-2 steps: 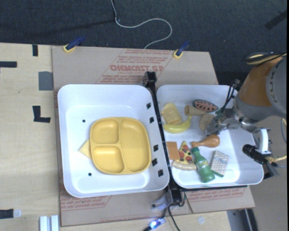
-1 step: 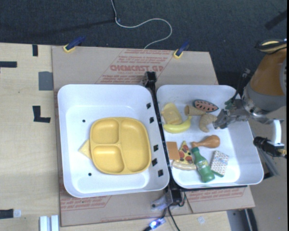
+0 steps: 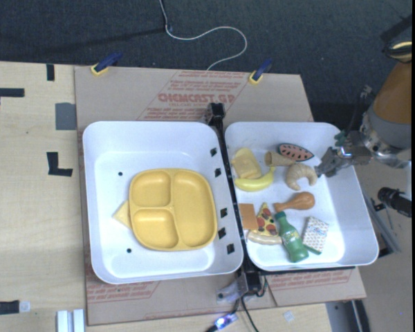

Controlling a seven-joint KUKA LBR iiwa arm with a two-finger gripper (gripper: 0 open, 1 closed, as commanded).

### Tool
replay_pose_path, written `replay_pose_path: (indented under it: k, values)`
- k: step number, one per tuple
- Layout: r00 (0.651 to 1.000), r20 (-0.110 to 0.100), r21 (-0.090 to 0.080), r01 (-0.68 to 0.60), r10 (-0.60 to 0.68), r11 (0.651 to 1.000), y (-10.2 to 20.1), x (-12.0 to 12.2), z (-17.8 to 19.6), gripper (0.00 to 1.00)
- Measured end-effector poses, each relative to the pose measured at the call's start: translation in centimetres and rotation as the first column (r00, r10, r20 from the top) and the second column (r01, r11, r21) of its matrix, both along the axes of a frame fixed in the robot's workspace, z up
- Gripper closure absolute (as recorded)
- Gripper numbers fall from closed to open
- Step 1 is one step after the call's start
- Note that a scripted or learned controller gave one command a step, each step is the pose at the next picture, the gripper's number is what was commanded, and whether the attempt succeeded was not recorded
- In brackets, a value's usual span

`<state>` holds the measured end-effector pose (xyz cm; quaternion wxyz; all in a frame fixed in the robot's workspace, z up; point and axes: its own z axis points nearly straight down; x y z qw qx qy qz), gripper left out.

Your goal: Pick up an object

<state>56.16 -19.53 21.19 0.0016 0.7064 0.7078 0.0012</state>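
The right bin point(image 3: 353, 206) holds several toy foods: a croissant point(image 3: 301, 176), a watermelon slice point(image 3: 294, 151), a banana point(image 3: 256, 181), a chicken drumstick point(image 3: 297, 202), a pizza slice point(image 3: 263, 225), a green bottle point(image 3: 291, 236) and a small patterned packet point(image 3: 315, 233). My gripper point(image 3: 328, 164) hangs at the bin's right side, just right of the croissant and apart from it. Nothing shows between its dark fingers.
The left bin point(image 3: 104, 185) carries a yellow divided plate point(image 3: 173, 208). A pale yellow block point(image 3: 245, 162) and an orange-brown piece point(image 3: 247, 217) lie by the divider. Cardboard underlies both bins, and a white cable point(image 3: 207, 37) runs behind them.
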Motion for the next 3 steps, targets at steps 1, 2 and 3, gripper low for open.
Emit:
replay_pose_path:
  k: [1,2,3]
  values:
    - [1.000,-0.003,0.001,0.000,0.000,1.000,0.1,0.1,1.3,1.00]
    - [1.000,-0.004,0.003,-0.006,0.006,1.000,6.1,1.5,2.0,1.00]
    - [1.000,-0.007,0.002,-0.005,0.005,1.000,11.9,2.4,0.8,1.00]
